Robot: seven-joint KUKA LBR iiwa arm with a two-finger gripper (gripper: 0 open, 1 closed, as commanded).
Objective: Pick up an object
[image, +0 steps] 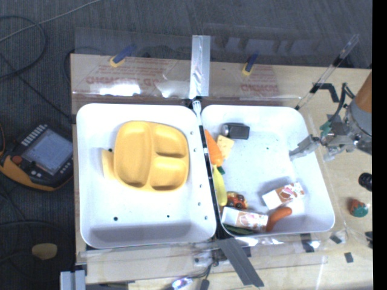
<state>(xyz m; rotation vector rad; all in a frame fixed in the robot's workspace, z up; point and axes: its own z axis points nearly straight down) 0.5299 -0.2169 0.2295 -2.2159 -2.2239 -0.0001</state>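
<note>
Sausage (279,216): you see it low-left of the gripper (336,139), unlifted.
Gripper: you cannot tell its state.
Progress: nothing picked yet.

bench (338,180) | two white bins side by side: left bin (91,222), right bin (314,180), touching mid-bench | clear plastic sheet (145,77) along far edge | small red-and-green object (358,208) near right edge

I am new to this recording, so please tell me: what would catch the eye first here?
The big yellow divided tray dominates the left bin. The right bin holds small toy foods crowded along its left and near edges. The pincer sits at that bin's right rim.
</note>
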